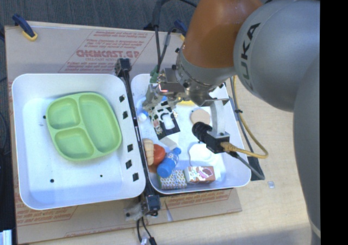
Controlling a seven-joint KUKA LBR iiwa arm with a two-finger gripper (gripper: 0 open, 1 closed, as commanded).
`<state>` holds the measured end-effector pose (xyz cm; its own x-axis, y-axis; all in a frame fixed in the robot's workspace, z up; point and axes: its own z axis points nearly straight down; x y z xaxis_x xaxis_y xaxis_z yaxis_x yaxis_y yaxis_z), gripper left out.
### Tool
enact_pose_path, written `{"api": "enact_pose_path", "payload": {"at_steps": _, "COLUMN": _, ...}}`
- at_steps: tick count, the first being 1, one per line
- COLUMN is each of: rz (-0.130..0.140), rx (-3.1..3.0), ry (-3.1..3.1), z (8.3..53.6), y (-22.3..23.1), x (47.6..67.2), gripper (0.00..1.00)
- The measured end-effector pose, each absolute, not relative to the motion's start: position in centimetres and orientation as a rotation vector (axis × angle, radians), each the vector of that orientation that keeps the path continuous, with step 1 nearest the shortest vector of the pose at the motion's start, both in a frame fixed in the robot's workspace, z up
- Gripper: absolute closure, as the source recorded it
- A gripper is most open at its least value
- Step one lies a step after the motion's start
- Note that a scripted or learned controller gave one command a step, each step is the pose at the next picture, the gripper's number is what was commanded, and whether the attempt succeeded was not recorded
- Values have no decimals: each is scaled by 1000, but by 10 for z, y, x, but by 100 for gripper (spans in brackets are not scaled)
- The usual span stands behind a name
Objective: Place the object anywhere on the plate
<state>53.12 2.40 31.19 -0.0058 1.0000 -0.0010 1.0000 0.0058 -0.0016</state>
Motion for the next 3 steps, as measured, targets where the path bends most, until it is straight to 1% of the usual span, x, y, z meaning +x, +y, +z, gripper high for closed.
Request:
{"api": "enact_pose_path", "payload": {"at_steps": 1, "rz": 4, "rx": -2215, "ry": -2226, "z": 309, "y": -52, "x": 520, "gripper": 100}}
{"api": "enact_pose_path", "payload": {"at_steps": 2, "rz": -1, "rx": -2214, "ry": -2229, "z": 317, "y": 19, "x": 542, "gripper": 100}}
{"api": "enact_pose_path", "payload": {"at_steps": 3, "rz": 6, "rx": -2211, "ry": -2227, "z": 252, "y": 99, "x": 567, "gripper": 100}}
